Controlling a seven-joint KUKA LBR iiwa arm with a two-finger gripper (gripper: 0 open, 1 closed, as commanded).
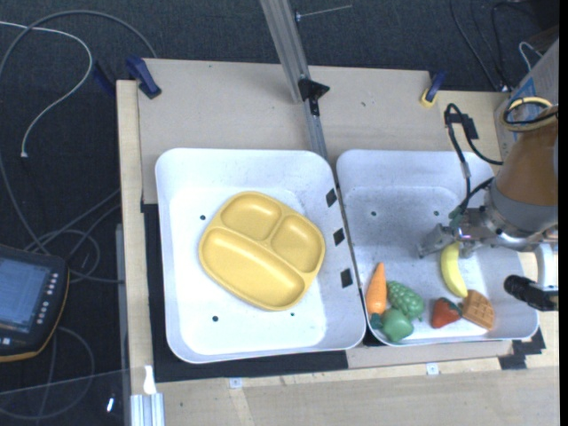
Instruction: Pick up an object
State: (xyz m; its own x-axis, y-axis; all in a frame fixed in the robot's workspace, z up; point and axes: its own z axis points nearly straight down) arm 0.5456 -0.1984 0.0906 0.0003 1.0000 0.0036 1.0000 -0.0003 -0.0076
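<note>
My gripper hangs low over the right bin, near its right side, with the grey arm and orange band rising behind it. It stands open, one grey finger pointing left. The upper tip of a yellow banana lies just under the gap, and nothing is gripped. Along the bin's front edge lie an orange carrot, a green broccoli piece, a green pepper, a red toy fruit and a brown waffle.
The left bin holds a yellow divided plate. A metal pole slants down to the ridge between the bins. Black cables loop beside the arm. A handheld pendant lies off the bench at left.
</note>
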